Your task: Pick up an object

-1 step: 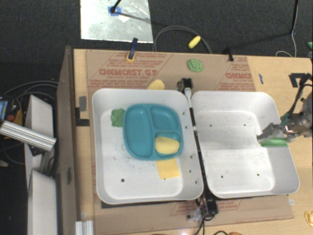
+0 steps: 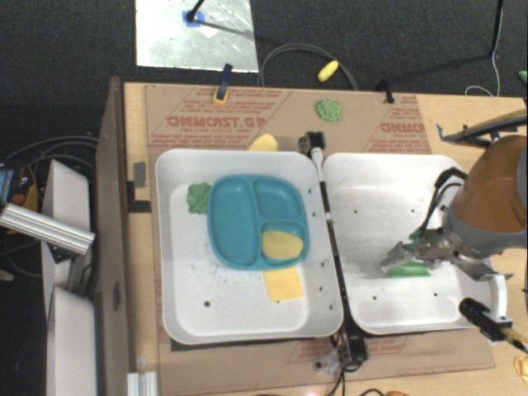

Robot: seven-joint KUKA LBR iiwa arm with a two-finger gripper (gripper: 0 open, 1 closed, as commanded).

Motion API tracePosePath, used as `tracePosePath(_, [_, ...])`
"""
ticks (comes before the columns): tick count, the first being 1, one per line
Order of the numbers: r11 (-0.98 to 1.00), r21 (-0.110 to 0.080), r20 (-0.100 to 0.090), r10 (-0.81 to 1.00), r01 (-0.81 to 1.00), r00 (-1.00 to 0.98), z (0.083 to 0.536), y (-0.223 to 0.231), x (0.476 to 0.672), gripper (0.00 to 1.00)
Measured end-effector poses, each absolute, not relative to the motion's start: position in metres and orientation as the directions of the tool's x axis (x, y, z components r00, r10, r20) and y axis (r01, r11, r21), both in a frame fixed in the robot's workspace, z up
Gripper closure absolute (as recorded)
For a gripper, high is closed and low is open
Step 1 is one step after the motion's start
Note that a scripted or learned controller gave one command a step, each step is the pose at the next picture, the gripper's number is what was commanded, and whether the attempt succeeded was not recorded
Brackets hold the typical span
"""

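Green object (image 2: 410, 270), small, elongated and flat-looking, lies on the floor of the right bin (image 2: 371, 196), toward its right side. Its colour is a bright, saturated green; its exact form is hard to make out beneath the pincer. Pincer (image 2: 399, 258) sits right at this object, grey fingers angled down to the left and close together, the green piece at their tips. Whether it is truly clamped between them cannot be told from this angle. Arm wrist, grey with an orange band, enters from the right.

Count: two white bins, shallow, smooth plastic with rounded corners, set side by side on the table (image 2: 272, 110), whose top is covered with brown printed cardboard. Left bin (image 2: 177, 221) holds one teal divided plate (image 2: 239, 217), glossy, three compartments; one yellow rounded lump (image 2: 282, 243) in the plate's lower right compartment; one flat yellow square slice (image 2: 284, 285) on the bin floor just below the plate; one dull green leafy piece (image 2: 198, 196) touching the plate's left edge.

On the cardboard behind the bins: one pale yellow rounded piece (image 2: 263, 143) at the left bin's rim, one bumpy green round item (image 2: 329, 110). One yellow oblong piece (image 2: 327, 71) lies beyond the table edge.
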State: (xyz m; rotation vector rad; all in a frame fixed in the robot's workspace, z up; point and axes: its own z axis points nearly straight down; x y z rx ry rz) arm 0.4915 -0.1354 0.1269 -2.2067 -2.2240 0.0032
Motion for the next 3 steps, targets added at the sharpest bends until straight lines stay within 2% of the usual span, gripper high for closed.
tracePosePath(1, [0.006, 0.004, 0.000, 1.000, 1.000, -0.006, 0.157, -0.120, 0.487, 0.00])
tracePosePath(2, [0.005, 0.007, -0.002, 1.000, 1.000, -0.005, 0.219, -0.122, 0.488, 0.00])
tracePosePath(3, [-0.002, 0.000, -0.002, 1.000, 1.000, 0.002, 0.078, -0.171, 0.504, 0.00])
